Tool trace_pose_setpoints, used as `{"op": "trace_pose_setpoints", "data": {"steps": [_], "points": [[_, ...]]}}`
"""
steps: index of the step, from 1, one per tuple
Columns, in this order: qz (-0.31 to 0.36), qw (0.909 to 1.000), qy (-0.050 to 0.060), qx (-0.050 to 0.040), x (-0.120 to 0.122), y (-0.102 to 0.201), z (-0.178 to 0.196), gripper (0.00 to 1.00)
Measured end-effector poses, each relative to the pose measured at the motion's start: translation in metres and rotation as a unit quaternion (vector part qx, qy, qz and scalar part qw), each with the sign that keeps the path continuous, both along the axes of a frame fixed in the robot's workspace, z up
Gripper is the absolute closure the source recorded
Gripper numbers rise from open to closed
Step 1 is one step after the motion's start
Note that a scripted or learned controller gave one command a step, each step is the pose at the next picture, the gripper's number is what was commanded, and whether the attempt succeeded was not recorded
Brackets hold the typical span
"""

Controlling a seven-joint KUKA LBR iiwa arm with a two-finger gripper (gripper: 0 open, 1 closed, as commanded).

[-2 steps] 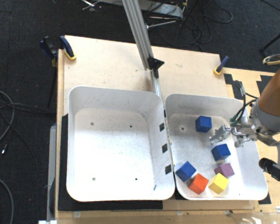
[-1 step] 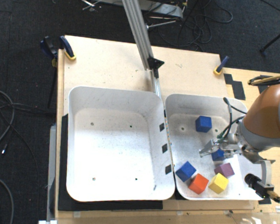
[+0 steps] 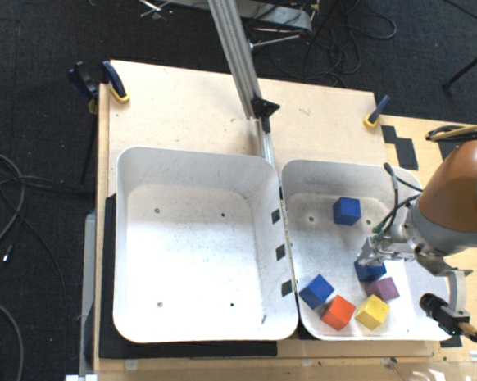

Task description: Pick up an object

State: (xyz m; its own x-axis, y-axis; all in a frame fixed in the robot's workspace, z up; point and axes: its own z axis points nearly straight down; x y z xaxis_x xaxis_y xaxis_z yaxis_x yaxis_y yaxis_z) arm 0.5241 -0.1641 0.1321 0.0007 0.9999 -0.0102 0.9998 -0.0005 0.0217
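Note:
In the right bin (image 3: pixel 305 183) lie several small cubes. One blue cube (image 3: pixel 346 210) sits alone near the back. At the front, another blue cube (image 3: pixel 316 290), an orange cube (image 3: pixel 337 312), a yellow cube (image 3: pixel 372 311) and a purple cube (image 3: pixel 385 288) are clustered together. A third blue cube (image 3: pixel 369 272) lies directly beneath my gripper (image 3: pixel 373 257), which reaches down into the bin from the right and partly covers it. The purple cube touches that blue cube's right side.
The left bin (image 3: pixel 129 218) stands beside the right one, sharing a middle wall. A slanted metal rail (image 3: pixel 233 45) runs from the top down to the bins' junction. Clamps sit at the bench's back corners.

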Motion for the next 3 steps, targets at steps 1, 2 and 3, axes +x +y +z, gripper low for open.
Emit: {"op": "trace_pose_setpoints", "data": {"steps": [1,2,3], "points": [[0.000,1.0000,0.001,0.0006,0.000,0.000,-0.001,0.00],[0.004,0.9999,0.010,0.0052,0.057,0.035,-0.038,0.00],[0.003,0.9999,0.009,0.0051,0.107,0.058,-0.036,0.00]]}}
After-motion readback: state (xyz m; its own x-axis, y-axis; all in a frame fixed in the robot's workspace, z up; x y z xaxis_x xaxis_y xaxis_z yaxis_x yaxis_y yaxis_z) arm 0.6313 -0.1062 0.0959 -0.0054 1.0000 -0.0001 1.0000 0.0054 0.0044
